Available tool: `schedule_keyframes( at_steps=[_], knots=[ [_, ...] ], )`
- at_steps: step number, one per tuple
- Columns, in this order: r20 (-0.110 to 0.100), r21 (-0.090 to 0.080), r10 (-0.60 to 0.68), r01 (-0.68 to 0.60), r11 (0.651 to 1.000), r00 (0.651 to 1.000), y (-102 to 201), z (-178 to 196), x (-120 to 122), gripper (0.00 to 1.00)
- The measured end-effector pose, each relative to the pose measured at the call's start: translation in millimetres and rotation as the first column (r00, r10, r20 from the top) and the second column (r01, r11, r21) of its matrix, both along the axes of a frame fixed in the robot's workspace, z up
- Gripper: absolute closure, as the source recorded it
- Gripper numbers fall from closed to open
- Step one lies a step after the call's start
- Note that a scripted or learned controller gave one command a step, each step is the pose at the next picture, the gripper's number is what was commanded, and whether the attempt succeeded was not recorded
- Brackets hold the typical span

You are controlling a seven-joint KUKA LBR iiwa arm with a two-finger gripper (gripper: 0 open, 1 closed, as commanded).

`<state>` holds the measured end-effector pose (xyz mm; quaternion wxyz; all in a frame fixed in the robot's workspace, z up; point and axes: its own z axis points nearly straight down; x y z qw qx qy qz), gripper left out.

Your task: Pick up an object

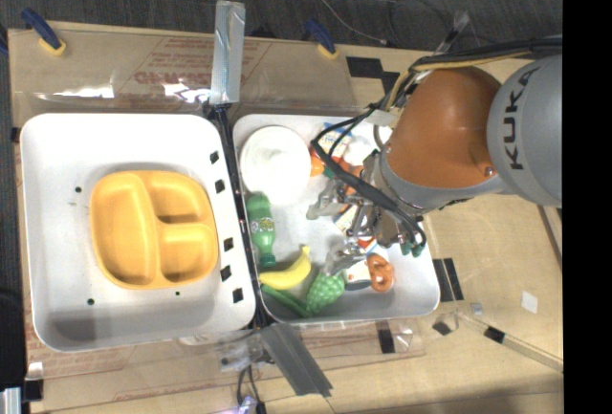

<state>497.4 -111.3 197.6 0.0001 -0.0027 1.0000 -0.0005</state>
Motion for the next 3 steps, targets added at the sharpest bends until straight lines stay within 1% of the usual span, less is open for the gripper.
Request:
schedule_keyframes(
  at_steps=[1,2,3],
  knots=[
    [0.003,0.000,0.129,-0.129,0.992,0.992,-14.7,-105.4,27.1,0.00],
    [0.012,-0.018,0.243,-0.243,0.970,0.970,6.8,-101.0,6.4,0.00],
    [0.005,-0.002,0.193,-0.193,0.981,0.981,-15.9,-46.2,104.2,0.00]
  ],
)
